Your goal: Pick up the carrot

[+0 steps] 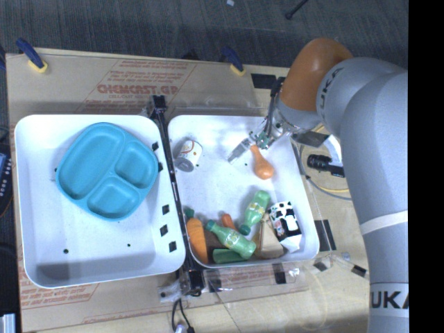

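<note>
The carrot (197, 237), orange with a green top, lies in the front left corner of the right bin (215, 127), against the divider. My gripper (252, 145) is toward the back of that bin, well away from the carrot. Its fingers (238, 151) are spread open. The thin end of an orange-tan, pear-shaped toy (262, 165) lies just under them; I cannot tell if they touch it.
Beside the carrot is a pile: two green bottles (254, 210) (232, 240), a small orange piece (227, 220), a brown item (269, 245) and a black-and-white carton (285, 223). A small silver can (186, 154) lies near the divider. The left bin (41, 255) holds a blue divided plate (107, 170).
</note>
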{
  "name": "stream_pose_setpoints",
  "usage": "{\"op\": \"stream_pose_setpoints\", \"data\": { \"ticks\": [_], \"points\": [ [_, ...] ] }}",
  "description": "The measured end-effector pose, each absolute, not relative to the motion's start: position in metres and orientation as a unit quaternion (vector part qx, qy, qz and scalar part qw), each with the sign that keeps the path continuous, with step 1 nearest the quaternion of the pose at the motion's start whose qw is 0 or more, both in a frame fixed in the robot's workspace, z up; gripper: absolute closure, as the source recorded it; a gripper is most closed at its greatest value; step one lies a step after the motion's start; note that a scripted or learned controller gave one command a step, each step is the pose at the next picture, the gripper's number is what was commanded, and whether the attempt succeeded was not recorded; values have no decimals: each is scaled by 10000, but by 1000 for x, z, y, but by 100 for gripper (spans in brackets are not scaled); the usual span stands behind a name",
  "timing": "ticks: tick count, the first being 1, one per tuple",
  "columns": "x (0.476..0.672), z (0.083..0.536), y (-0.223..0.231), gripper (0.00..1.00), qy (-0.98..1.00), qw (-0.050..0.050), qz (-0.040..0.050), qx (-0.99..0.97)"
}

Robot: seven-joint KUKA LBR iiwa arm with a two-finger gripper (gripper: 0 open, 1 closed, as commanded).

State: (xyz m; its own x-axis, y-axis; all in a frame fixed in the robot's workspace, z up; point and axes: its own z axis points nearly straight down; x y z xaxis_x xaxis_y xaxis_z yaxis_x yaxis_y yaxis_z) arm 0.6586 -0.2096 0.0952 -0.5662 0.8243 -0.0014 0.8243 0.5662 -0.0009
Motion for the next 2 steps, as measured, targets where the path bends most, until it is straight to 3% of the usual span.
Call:
{"op": "stream_pose_setpoints", "data": {
  "ticks": [1,2],
  "points": [
    [661,108,-207,100,8865,18,5,4627],
    [609,158,-162,100,8339,-9,0,5520]
  ]
}}
